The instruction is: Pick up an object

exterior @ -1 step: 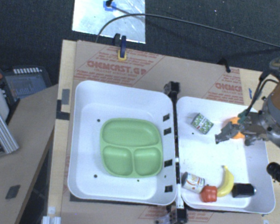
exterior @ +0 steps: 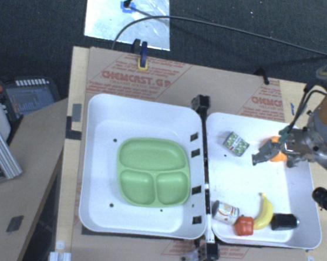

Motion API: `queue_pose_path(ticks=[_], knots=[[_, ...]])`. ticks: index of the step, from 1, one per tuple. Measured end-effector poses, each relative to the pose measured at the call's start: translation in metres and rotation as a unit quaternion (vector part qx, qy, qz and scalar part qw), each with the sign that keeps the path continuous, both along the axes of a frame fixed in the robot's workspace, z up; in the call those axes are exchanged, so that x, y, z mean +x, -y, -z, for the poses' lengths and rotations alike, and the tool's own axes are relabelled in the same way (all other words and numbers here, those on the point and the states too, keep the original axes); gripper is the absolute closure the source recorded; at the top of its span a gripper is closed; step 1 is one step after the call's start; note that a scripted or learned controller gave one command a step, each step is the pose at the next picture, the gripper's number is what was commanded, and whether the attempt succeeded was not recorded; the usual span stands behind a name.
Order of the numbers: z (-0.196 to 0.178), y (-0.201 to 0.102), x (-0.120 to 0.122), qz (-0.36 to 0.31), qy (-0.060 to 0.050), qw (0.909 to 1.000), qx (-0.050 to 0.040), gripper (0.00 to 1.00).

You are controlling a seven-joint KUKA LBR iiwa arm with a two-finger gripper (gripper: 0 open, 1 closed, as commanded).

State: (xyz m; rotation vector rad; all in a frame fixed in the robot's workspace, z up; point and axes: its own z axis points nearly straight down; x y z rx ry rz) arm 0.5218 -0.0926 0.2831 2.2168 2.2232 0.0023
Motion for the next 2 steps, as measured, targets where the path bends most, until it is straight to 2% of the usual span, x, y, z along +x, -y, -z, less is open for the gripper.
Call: queue_pose_path(ticks=[2], knots=[[0.11,0.012,-0.009,0.001,-0.002,1.0,0.0005,0.0]])
